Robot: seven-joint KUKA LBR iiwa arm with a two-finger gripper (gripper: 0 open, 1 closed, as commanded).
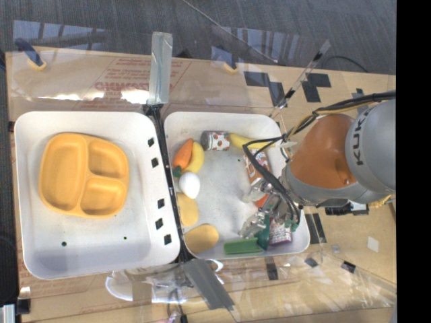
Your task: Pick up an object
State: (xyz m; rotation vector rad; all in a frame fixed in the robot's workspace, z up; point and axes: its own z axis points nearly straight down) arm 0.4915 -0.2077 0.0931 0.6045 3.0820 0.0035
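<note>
**Arm Reaching Into the Right Bin's Near Corner**

While the grey arm (367, 150) is leaning in from the right with its orange band (323, 155) hanging over the bin wall, the gripper (268, 219) is sitting low in the near right corner of the right bin (215, 121). Cables are crossing in front of it and clutter is crowding it, so I cannot tell whether it is spread, pressed together, or pinching anything.

The things to pick are lying in that same bin. A green block (241, 247) is resting along the near wall, just beside the gripper, with a dark purple packet (281, 237) touching the corner. A tan round piece (202, 237) is sitting near the block's left. Along the left wall, a carrot (182, 155), a banana (196, 156) and a white egg (190, 184) are bunching together, with a pale yellow piece (188, 210) below them. A small can (216, 140) is lying near the far wall, a yellow piece (238, 140) beside it.

In the left bin (27, 200), a yellow divided tray (83, 174) is lying flat
</note>
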